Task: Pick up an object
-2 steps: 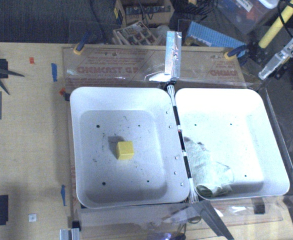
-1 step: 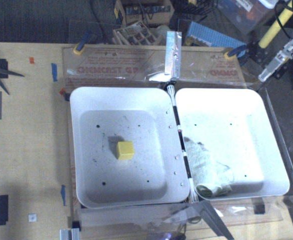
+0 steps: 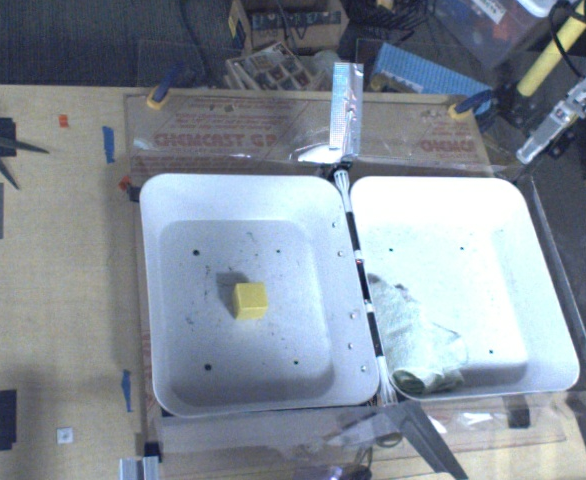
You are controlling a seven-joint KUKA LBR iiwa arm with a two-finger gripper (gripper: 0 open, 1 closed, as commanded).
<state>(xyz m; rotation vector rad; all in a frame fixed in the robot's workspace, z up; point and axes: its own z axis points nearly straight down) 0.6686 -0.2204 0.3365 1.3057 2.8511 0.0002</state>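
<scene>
A small yellow block point(image 3: 251, 300) lies flat near the middle of the left bin point(image 3: 173, 218), casting a short shadow to its upper left. In the right bin point(image 3: 493, 208), a crumpled white and grey cloth roll point(image 3: 413, 340) rests against the bin's left wall, reaching down to the near left corner. Nothing touches either object.
A shiny metal strip point(image 3: 345, 108) stands upright behind the seam between the bins. Clear sheeting point(image 3: 233, 133) held by blue clamps point(image 3: 168, 80) spans the back. Boxes and cables crowd the space beyond the bench. A metal bracket point(image 3: 558, 123) juts in at the upper right.
</scene>
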